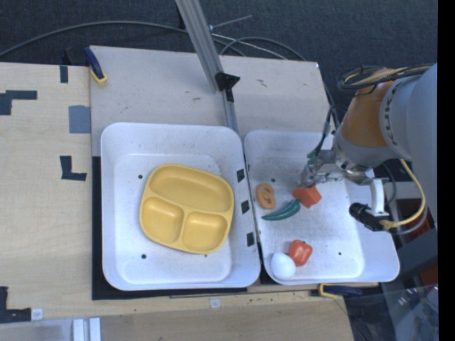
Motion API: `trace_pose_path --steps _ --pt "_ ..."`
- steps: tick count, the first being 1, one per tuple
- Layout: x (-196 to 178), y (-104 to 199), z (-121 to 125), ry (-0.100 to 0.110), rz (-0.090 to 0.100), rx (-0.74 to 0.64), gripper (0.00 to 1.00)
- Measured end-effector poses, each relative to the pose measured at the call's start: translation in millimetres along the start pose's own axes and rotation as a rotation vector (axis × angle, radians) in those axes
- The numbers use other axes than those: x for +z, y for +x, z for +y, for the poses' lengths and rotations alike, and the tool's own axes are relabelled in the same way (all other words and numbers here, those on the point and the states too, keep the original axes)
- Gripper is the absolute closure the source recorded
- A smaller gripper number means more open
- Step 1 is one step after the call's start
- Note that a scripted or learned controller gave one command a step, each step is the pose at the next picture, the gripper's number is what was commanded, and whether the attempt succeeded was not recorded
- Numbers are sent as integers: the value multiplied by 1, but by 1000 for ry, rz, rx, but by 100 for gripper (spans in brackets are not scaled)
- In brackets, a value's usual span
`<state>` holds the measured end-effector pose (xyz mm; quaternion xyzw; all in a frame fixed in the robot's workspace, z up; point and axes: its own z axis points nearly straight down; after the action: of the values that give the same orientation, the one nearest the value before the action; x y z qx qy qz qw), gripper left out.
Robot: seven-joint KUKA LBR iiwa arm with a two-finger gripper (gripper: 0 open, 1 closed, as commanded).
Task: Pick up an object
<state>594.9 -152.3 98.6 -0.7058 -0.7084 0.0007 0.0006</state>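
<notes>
Camera view: two shallow white bins, gripper (313, 180) low in the right bin (370, 258).

Left bin (114, 190) holds a glossy yellow three-compartment tray (186, 208). Right bin holds a small orange-red block (308, 196) at the gripper's tip, finger gap impossible to tell; a curved green pepper (283, 210) at its 8 o'clock; a tan ridged disc (266, 196); a red pepper (300, 251) touching a white egg (283, 265).

Grey arm (416, 112), orange wrist band (364, 116), yellow cable (409, 215)
</notes>
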Motion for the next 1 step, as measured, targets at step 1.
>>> trace_pose_path --steps 1 --pt "-63 4 3 -7 -1 1 100"
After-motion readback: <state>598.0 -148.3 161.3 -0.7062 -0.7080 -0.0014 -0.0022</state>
